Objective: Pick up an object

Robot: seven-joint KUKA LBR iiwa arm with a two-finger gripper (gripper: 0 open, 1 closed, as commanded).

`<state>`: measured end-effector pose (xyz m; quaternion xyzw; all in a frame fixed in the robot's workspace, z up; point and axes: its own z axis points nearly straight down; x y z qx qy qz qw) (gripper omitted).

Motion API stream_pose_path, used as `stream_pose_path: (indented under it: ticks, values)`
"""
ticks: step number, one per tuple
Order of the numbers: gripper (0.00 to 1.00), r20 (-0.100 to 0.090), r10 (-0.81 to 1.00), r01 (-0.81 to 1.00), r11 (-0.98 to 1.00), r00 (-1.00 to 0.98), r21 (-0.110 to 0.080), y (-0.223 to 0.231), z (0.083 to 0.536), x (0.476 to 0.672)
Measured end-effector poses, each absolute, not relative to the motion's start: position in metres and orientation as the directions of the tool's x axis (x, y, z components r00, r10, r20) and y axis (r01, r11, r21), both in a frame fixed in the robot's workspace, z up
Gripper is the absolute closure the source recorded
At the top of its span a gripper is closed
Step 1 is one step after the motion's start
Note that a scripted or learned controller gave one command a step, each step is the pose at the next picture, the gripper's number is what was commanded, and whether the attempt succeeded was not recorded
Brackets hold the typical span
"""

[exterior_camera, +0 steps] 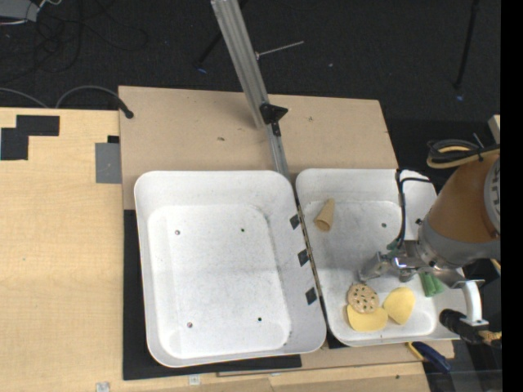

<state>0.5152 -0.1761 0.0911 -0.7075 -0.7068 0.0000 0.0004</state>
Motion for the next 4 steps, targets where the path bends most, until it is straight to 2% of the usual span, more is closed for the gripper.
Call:
stream_pose_path:
  ticks: [1,4]
  values:
    - [1.00,0.002,1.000,1.000,-0.006,0.006,-0.001,-0.177,0.102,0.515]
    - [1.00,-0.001,1.000,1.000,0.001,-0.001,0.003,-0.173,0.243,0.510]
